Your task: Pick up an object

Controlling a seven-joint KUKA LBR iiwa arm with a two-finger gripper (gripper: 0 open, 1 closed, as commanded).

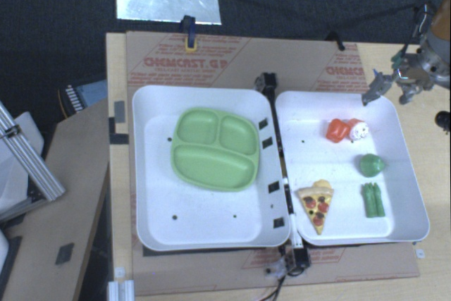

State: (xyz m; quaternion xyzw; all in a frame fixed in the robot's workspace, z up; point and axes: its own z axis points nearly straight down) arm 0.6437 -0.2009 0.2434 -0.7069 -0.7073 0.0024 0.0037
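Pizza (316,202) sits low in the right bin (409,151), red toy (346,130), green ball (371,165) and asparagus (373,199) alongside. Gripper (392,87) hovers past the bin's far corner, fingers spread, holding nothing; a descent here risks clipping the rim.

The right bin (405,151) has bare floor across its left half and far edge. A red toy (346,130), green ball (371,165), asparagus (373,199) and pizza slice (316,202) crowd its right and near side.
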